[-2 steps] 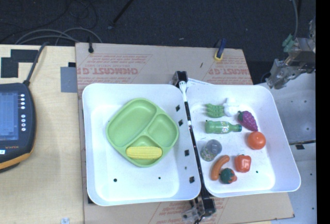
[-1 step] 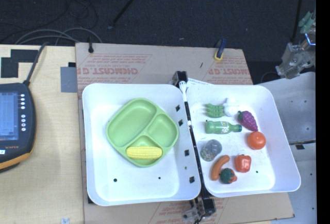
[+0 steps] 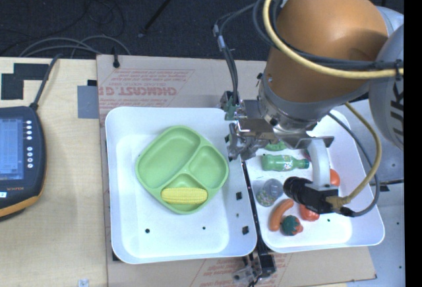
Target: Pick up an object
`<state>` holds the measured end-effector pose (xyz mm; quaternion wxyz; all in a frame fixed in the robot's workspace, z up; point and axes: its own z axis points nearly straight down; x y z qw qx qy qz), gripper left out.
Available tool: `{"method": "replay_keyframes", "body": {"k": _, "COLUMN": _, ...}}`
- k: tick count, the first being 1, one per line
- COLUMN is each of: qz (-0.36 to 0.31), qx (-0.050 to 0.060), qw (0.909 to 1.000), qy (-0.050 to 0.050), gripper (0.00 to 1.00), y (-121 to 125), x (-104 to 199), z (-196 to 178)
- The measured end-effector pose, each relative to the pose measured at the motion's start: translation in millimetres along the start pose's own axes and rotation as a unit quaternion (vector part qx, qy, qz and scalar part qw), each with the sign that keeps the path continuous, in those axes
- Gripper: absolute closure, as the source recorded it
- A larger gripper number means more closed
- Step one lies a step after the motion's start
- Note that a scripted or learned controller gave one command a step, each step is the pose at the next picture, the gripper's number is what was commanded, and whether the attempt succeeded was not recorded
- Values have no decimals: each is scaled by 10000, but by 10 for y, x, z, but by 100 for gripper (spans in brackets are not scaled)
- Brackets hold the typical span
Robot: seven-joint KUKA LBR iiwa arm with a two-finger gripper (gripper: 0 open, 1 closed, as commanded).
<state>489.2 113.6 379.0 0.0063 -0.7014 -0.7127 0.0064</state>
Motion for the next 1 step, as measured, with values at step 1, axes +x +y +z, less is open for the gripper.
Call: {"method": "replay_keyframes", "body": {"k": 1, "qz": 58, "qx": -78, "qw": 10000, "qy": 0, "gripper": 100, "y": -139, "x": 391, "z": -275}}
